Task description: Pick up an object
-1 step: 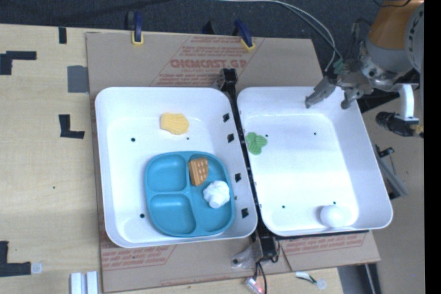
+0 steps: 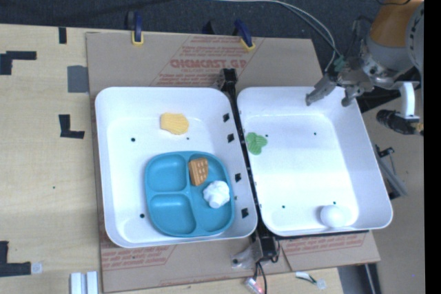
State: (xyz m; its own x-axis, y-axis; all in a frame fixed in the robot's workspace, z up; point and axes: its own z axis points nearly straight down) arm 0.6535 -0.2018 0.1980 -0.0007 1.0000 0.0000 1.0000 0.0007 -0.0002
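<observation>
At the left of the frame, the pale wooden worktop (image 2: 41, 169) carries dark tape marks, and a cardboard sheet (image 2: 200, 58) lies under both bins. The left bin (image 2: 114, 113) holds a yellow lump (image 2: 174, 123) in its upper middle. Below that sits a blue divided tray (image 2: 165, 206) toward the bin's lower edge. A ridged tan piece (image 2: 198, 171) lies in the tray's upper right compartment, and a white crumpled piece (image 2: 216, 194) rests just below it, at the tray's right side.

The right bin (image 2: 358, 148) has a small green object (image 2: 256, 143) near its left wall, and a white ball (image 2: 335, 215) in its lower right corner, well apart from it.

At the upper right, the tool (image 2: 333, 96) hangs over the right bin's upper right rim, its two fingers spread apart with nothing between them.
</observation>
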